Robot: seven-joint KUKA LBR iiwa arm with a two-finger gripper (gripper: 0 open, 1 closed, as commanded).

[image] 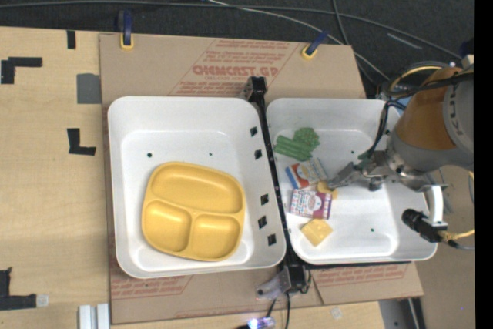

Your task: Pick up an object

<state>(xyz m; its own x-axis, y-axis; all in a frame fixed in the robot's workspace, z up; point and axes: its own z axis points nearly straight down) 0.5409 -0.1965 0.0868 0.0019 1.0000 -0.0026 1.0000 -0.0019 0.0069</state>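
Observation:
The right bin holds a green lumpy toy, a small blue-and-red card, a pink-and-white packet and a yellow wedge. My gripper reaches in from the right and sits low in this bin. Its tip is at the right edge of the card and just above the pink packet. A small yellowish bit shows at the tip, but I cannot tell whether it is held. The grey arm with its orange band stands over the bin's right wall.
The left bin carries a yellow divided plate. A black divider runs between the bins. Cables hang over the dark area behind, and clamps pin the cardboard sheet under the bins.

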